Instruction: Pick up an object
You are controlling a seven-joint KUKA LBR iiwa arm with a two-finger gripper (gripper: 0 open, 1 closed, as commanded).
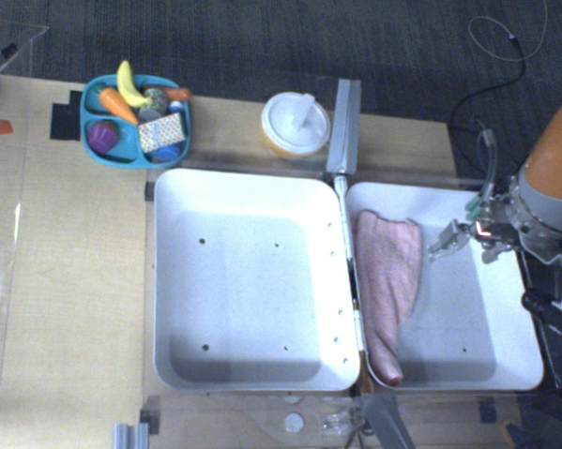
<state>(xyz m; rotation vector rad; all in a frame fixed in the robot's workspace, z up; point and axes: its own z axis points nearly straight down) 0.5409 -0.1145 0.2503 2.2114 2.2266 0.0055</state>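
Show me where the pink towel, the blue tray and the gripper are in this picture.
pink towel (387,285), camera view, on the middle of the cloth.
blue tray (90,152), camera view, on its lower left rim.
gripper (446,241), camera view, midway between its fingertips.

A blue divided tray (95,153) sits on the wooden surface (62,282) near its far left corner — it holds a toy banana (129,84), a toy carrot (116,103), a purple piece (102,135) and a speckled block (163,132). Just left of the tray lies a black square (65,120). A round white lid on a yellow rim (296,123) rests beside a grey upright bar (343,128) — behind the left bin (254,194).
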